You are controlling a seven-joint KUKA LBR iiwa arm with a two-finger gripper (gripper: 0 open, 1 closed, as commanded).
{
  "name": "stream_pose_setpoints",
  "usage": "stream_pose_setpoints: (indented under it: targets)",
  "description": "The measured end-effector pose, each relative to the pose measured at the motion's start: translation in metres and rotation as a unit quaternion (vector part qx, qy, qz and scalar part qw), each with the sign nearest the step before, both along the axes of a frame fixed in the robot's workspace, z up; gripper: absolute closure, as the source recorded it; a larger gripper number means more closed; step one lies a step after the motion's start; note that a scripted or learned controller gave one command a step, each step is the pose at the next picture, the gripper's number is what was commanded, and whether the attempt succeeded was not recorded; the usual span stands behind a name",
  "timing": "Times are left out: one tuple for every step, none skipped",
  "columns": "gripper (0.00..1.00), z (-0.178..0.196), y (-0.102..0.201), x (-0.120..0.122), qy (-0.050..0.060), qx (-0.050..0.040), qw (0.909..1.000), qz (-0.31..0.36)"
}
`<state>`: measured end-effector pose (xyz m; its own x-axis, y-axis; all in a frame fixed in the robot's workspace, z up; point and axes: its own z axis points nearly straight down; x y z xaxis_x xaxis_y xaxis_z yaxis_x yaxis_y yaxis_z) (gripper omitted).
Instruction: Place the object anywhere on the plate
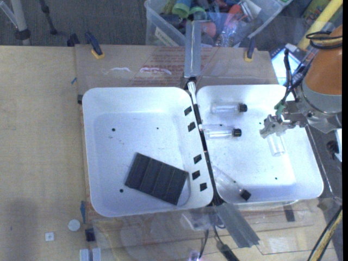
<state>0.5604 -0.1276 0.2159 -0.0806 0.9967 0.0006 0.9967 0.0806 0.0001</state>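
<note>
Nearest the camera, at about 7 o'clock in the left white bin (109, 110), lies a dark grey ribbed rectangular plate (156, 179), flat and turned at a slant, its right corner close to the divider between the bins. Across that divider, the right white bin (304, 181) holds three clear plastic vials with black caps. One vial (228, 109) lies at 11 o'clock; a second vial (220, 132) lies just below it. A third vial (228, 185) lies at 7 o'clock, near the bin's front wall. At 3 o'clock, the grey two-finger gripper (275, 137) hangs over the right bin with what looks like a fourth clear vial (277, 144) clasped upright between its fingers, though the glare makes this uncertain.
</note>
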Motion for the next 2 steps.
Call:
stream_pose_setpoints:
  targets:
    - [1.0,0.077,0.09,0.021,0.0,-0.0005,0.999,-0.044]
    - [1.0,0.01,0.153,0.028,0.002,0.0001,0.9993,0.038]
